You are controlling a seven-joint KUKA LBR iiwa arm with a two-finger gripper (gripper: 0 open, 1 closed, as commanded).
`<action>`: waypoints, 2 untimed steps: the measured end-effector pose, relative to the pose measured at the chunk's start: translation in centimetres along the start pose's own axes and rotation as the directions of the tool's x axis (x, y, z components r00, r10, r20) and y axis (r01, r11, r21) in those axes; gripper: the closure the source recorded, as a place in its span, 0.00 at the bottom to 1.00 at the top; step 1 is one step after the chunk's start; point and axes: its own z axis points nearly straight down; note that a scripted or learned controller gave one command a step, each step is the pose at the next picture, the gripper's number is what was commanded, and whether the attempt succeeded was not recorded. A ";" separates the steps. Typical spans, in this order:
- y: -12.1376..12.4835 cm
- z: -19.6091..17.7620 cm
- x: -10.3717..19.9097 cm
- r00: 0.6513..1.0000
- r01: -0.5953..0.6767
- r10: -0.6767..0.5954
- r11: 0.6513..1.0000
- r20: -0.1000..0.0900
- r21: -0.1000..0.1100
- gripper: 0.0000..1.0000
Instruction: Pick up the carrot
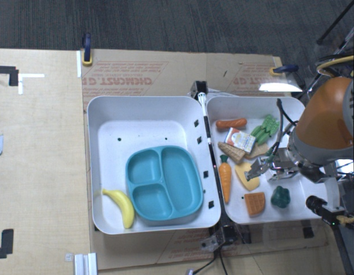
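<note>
The carrot [224,179] is orange with a green top and lies lengthwise along the left wall of the right bin [291,213]. My gripper [256,170] hangs in the right bin, about a hand's width right of the carrot, over a yellow cheese wedge [245,178]. Its metal fingers point left and down with a small gap between them. Nothing sits between them.
Around the gripper lie a red sausage [231,123], a small carton [240,140], a green leafy vegetable [265,128], a broccoli piece [280,197] and an orange waffle-like piece [255,203]. The left bin [108,113] holds a teal divided plate [164,183] and a banana [123,206].
</note>
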 end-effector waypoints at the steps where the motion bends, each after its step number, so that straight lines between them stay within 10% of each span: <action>1: -0.7 6.3 0.6 0.992 -0.129 0.129 0.992 -0.003 0.002 0.00; 2: 3.7 6.3 -0.4 0.870 -0.493 0.493 0.870 0.000 0.002 0.00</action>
